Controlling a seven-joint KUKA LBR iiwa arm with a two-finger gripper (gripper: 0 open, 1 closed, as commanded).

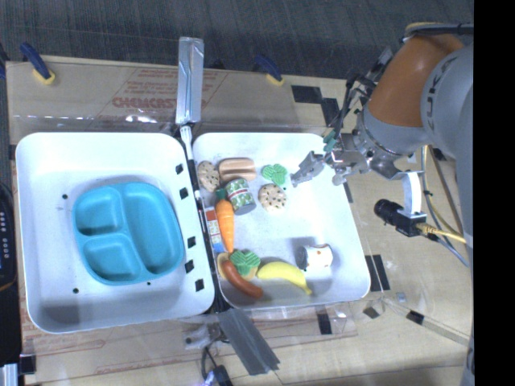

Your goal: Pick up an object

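Observation:
The right bin [342,215] holds several toy foods: a bun [236,167], a green leafy piece [274,173], a small can [239,195], a chocolate-chip cookie [273,197], a carrot [224,223], a banana [283,273], a red sausage [239,280] and a white cup-like piece [318,256]. My gripper [310,168] hangs over the bin's upper right part, just right of the green leafy piece. I see nothing held in it.
The left bin [32,215] holds a blue divided tray [129,232]. A second cookie [208,174] and a green piece [245,260] lie along the right bin's left wall. The grey arm [418,87] enters from the upper right.

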